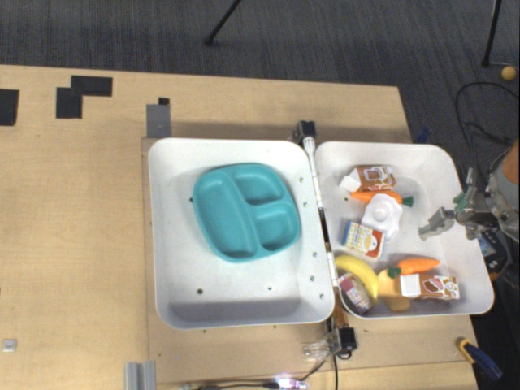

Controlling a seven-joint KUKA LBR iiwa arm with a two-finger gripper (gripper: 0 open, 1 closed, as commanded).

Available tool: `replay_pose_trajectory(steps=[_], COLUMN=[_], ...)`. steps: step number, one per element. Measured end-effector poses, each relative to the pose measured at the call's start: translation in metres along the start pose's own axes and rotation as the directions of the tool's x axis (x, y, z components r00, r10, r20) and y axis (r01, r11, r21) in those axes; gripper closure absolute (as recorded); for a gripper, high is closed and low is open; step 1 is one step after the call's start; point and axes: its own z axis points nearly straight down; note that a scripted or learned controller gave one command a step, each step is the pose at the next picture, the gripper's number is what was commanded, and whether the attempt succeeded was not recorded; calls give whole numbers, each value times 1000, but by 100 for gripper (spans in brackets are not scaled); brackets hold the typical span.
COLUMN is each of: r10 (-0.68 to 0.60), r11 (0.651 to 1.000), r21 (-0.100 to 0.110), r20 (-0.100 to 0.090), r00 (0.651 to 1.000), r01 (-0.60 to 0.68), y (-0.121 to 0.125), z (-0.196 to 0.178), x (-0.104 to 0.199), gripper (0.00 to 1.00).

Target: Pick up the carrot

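Note:
Two orange carrots lie in the right bin (455,165). One carrot (375,195) rests near the middle, between a brown carton and a white bottle, its green end pointing right. The other carrot (418,263) lies toward the front, just above a second brown carton, its green end pointing left. My gripper (452,215) hangs over the bin's right side, to the right of both carrots and apart from them. It is open, with nothing between its fingers.
The right bin also holds a brown carton (370,175), a white bottle (383,215), a small juice box (361,238), a banana (361,271), a can (354,292) and another carton (436,286). A teal divided tray (244,210) lies in the left bin (175,218).

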Motion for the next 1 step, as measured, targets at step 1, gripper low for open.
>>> replay_pose_trajectory(steps=[1], r10=[-192], r11=[981], r21=[-6], r20=[0], r00=[981], r01=[192], y=[-14], z=[101], x=[-7], gripper=[0])
